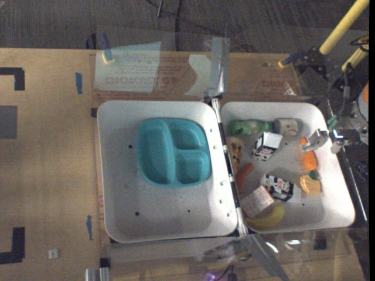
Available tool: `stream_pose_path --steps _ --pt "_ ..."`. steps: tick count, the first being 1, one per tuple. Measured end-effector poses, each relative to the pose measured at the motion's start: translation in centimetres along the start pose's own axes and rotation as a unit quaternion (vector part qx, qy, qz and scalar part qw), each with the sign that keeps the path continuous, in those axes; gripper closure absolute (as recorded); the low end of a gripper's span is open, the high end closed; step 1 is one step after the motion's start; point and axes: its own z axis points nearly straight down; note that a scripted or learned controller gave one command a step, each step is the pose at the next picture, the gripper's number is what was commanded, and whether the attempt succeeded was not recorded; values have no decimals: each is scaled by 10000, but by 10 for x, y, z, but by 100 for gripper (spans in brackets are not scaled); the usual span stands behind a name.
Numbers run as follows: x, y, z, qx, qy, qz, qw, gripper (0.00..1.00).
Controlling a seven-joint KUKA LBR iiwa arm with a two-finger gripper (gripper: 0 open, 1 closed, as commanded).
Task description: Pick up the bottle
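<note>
Green bottle (251, 126) lies left of claw (321, 138).

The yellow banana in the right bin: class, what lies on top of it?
A small pink-and-white carton lies tilted over the upper left part of the banana, in the right bin. The carton covers that part of the banana; the rest curves out below it.

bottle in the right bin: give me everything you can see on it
The bottle is green, glossy and plastic-looking, with a paler patch near its middle. It lies on its side along the far wall of the right bin, in the far-left corner, long axis running left-right. Its left end is close to the bin's left wall; its right end sits next to a grey roll, contact unclear. Cap and label are too blurred to make out. Nothing rests on it, and the tool is well off to its right.
</note>
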Motion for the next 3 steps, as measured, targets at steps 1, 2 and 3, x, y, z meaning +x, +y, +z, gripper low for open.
stream_pose_path --steps 1,2,3 --pt "9 45 -163 -18 -17 118 9999 0" --pt "10 47 -172 -23 -33 94 9999 100" --pt "37 -66 -144 -3 -8 -237 9997 100"
